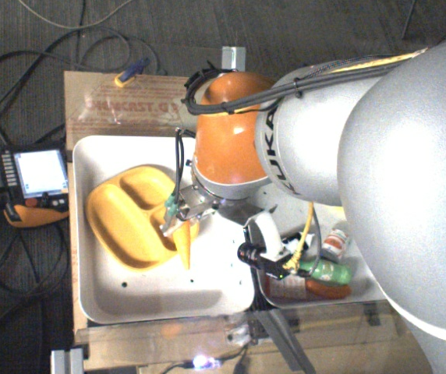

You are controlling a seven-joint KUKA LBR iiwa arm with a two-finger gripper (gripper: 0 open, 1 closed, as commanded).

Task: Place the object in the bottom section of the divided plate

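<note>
Camera view is showing the gripper carrying an orange carrot-shaped cone, fingers gripping it, beside the yellow plastic divided plate; lowering it into the bottom section is coming next.

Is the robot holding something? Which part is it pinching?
It can't be told. The gripper sits over the yellow plate, beside an orange pointed thing.

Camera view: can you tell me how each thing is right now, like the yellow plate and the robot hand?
Divided plate: yellow, lying flat in the left white bin.
Gripper: low over the plate's right edge; an orange cone-shaped object pokes out beneath it, grip unclear.
Right bin: holds a green bottle and a red thing, both lying down.
Handheld screen: lit up.
</note>
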